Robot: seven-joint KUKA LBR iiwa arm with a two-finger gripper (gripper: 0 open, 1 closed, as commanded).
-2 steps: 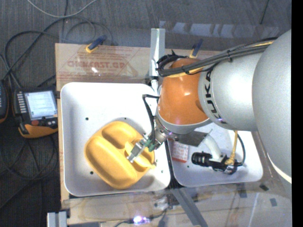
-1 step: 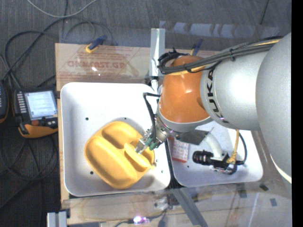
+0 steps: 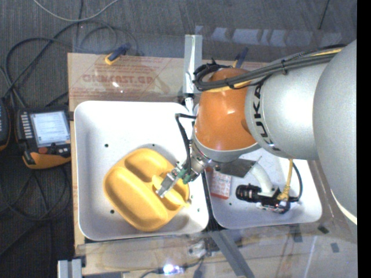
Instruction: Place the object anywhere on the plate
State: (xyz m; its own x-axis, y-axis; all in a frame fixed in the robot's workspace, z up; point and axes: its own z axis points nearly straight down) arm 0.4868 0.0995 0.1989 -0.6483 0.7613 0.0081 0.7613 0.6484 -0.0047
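Plainly a robotics lab, not a home or a shop. Shown by a big grey and orange industrial robot arm (image 3: pixel 301 109) reaching over two white bins (image 3: pixel 93 112) on a board (image 3: pixel 133 80) held down with clamps (image 3: pixel 116 54), and by a handheld control unit (image 3: pixel 45 129) with a lit screen, left on grey carpet (image 3: pixel 145 16) among loose cables (image 3: pixel 75 19).

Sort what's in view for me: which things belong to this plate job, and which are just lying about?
Job: yellow plate in the left bin; gripper above it; possibly the red-printed packet in the right bin.
Lying about: control pendant on the floor; blue-and-yellow clamp on the board.
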